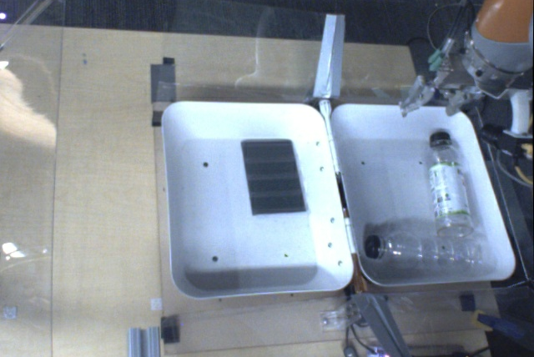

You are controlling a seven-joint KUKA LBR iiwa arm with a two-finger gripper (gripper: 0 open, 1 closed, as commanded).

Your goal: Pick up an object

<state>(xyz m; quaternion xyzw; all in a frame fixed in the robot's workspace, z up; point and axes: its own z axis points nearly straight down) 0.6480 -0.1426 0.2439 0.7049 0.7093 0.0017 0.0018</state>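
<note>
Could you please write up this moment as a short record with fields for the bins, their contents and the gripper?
left bin: holds a dark ridged block, lying flat near the middle
right bin: holds two clear plastic bottles
labelled bottle: lies lengthwise, dark cap toward the far rim
second bottle: lies along the near wall, its mouth pointing left
gripper: over the right bin's far rim, open, holding nothing

Both bins are white: the left bin holds a dark grey ribbed pad, the right bin two clear bottles. One bottle has a black cap and a white-and-green label; the other bottle also has a black cap. The counter is pale wood-grain. The arm is grey with an orange band.
</note>
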